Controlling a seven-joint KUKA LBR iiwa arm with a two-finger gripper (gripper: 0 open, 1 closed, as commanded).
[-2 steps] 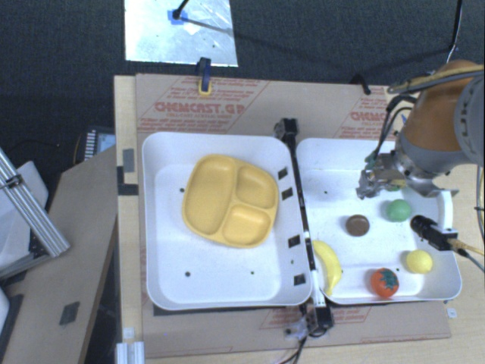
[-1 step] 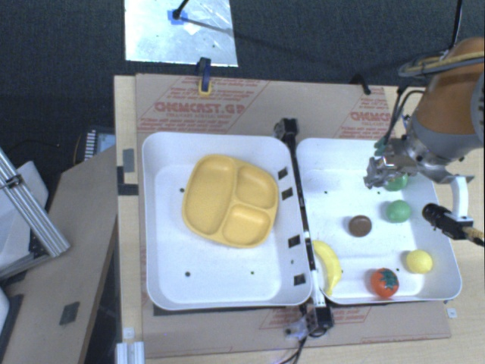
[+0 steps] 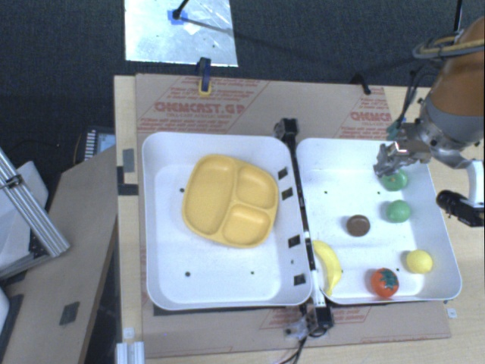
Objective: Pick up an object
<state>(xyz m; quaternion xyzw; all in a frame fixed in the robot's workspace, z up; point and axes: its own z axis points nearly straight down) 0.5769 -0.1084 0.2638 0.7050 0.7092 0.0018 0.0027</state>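
Our tool (image 3: 392,160) hangs over the far part of the right bin (image 3: 439,233), directly above a green object (image 3: 394,180) that lies partly under it. Whether its fingers are apart or together we cannot tell, since the metal of the wrist blurs into them at this angle, and we see nothing clearly held between them. We see the arm (image 3: 458,97) coming in from the right edge, with its orange band above the grey wrist.

Several small things sit in the right bin with that green object. A second green ball (image 3: 398,211) lies just nearer to us, apart from the first. A brown round piece (image 3: 358,224) sits toward the bin's middle. Along the near edge we find a banana (image 3: 329,266) against the left wall, a red tomato-like fruit (image 3: 384,282) with a green top, and a yellow lemon-like fruit (image 3: 417,262) near the right corner.

Beside it, the left bin (image 3: 163,279) holds a yellow divided plate (image 3: 229,199) with three compartments, lying flat near its centre. Both bins rest on a surface (image 3: 250,105) covered with printed cardboard.
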